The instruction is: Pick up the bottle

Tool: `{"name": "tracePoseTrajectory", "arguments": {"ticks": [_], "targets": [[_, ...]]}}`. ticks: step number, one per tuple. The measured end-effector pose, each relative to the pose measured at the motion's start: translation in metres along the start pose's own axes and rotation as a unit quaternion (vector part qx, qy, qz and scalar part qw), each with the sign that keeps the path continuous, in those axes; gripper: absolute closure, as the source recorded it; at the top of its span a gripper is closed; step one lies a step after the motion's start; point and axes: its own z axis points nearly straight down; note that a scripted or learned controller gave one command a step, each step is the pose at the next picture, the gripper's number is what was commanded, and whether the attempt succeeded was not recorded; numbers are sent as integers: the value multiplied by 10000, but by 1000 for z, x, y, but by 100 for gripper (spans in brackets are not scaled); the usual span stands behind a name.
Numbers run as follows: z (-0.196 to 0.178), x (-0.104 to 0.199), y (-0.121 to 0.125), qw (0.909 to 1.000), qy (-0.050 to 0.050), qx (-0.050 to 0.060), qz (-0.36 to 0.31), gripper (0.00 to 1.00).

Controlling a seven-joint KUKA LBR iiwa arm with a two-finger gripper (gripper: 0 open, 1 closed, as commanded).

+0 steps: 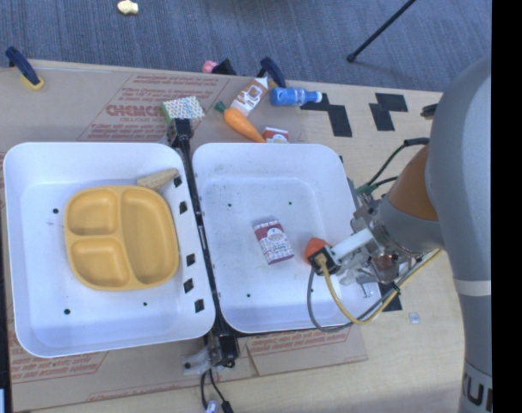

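Bottle is lying on the cardboard past the top edge of the right bin, next to a carrot, so I'd say nothing's picked yet. My gripper is way down at the bin's lower right near a small red packet; can't tell its opening.

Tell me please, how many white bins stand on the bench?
2. The left bin holds a yellow divided plate; the right bin holds a small red packet, with the gripper at its right side.

Grey arm with orange band, yellow cable looping below its metal tool.
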Motion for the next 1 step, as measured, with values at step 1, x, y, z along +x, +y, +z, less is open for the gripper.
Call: {"name": "tracePoseTrajectory", "arguments": {"ticks": [1], "targets": [[-36, 17, -66, 9998, 5, -1, 193, 100]]}}
